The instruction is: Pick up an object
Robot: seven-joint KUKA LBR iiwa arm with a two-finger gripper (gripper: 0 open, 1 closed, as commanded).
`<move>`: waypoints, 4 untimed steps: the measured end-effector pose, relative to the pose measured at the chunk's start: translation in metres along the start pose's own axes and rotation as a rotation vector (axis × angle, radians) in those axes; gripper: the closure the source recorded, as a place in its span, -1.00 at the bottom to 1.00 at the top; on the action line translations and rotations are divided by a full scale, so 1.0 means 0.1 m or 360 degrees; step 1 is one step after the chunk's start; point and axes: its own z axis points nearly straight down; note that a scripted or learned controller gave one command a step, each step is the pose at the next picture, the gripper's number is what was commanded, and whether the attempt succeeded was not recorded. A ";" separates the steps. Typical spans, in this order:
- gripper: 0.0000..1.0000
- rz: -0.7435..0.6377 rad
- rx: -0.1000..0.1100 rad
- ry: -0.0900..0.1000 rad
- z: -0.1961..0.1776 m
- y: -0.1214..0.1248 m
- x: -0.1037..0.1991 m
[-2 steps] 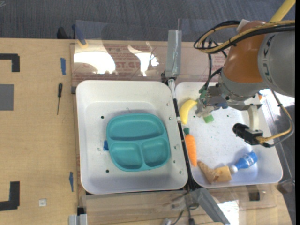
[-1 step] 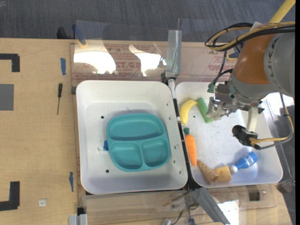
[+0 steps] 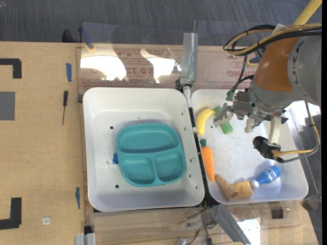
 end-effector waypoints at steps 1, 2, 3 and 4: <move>-1.00 -0.0009 0.0007 -0.0001 0.91 0.33 -0.48; -1.00 -0.0487 -0.0006 0.0000 0.98 0.76 -0.35; 1.00 -0.0491 -0.0019 -0.0002 0.84 0.79 -0.33; 1.00 -0.0222 -0.0014 0.0003 -0.05 0.96 0.01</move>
